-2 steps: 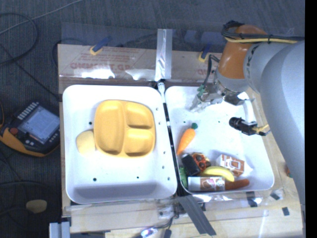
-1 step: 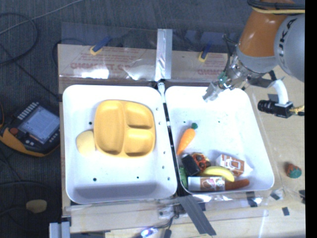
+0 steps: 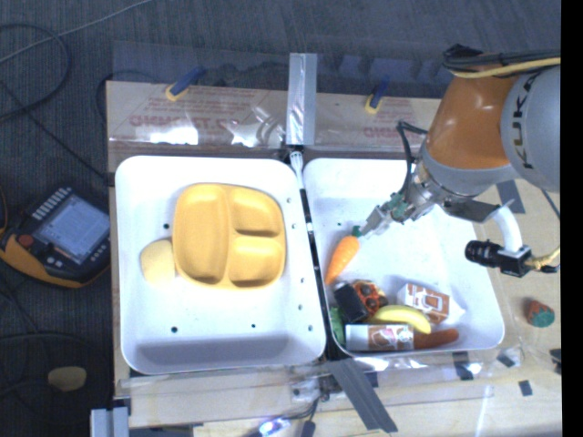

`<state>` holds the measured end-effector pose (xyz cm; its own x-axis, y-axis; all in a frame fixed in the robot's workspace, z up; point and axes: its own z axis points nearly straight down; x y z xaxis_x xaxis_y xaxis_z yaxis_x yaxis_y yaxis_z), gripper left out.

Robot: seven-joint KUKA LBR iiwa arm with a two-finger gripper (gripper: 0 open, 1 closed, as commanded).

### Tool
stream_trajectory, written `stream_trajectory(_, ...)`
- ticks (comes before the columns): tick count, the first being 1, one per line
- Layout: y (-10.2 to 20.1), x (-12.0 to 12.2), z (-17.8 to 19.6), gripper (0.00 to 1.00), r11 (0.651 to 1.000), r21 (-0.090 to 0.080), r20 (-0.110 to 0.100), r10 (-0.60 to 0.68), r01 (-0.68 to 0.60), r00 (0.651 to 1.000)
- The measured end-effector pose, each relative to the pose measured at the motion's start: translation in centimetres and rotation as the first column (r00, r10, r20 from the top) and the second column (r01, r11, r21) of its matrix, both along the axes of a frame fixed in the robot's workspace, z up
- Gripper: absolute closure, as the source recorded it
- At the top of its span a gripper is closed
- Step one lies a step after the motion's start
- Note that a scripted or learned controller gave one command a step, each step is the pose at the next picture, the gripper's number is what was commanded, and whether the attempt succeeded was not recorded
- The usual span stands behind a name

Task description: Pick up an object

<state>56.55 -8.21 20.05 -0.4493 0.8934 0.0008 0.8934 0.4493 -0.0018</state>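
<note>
One carrot (image 3: 342,255) lies just below the pincer (image 3: 375,221) (grip state seemingly unreadable).

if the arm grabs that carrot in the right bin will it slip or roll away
The carrot looks like smooth moulded plastic, so probably stiff and light, and somewhat slippery. Its tapered, round body would likely squirt from a pinch near the narrow tip, and may roll if nudged. It lies by the right bin wall, just below the end effector.

Colours you can see in the two white bins

You have a yellow tray (image 3: 228,235) at 9 o'clock. You have an orange carrot (image 3: 342,256), a yellow banana (image 3: 404,316) and a red-and-white box (image 3: 426,302) at 5 o'clock.
</note>
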Motion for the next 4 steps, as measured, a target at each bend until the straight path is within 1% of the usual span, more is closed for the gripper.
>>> stream_trajectory(1, 5.5, 3.6, -1.2, 1.00, 0.975, 0.001, -0.001, -0.222, 0.222, 0.975)
stream_trajectory(2, -0.8, 5.7, 3.6, 1.00, 0.992, -0.003, 0.001, -0.129, 0.129, 0.992)
stream_trajectory(3, 2.0, -0.4, 0.1, 1.00, 0.997, -0.001, -0.001, -0.080, 0.080, 0.997)
stream_trajectory(4, 0.5, 0.3, -0.5, 1.00, 0.874, -0.003, -0.001, -0.486, 0.486, 0.874)
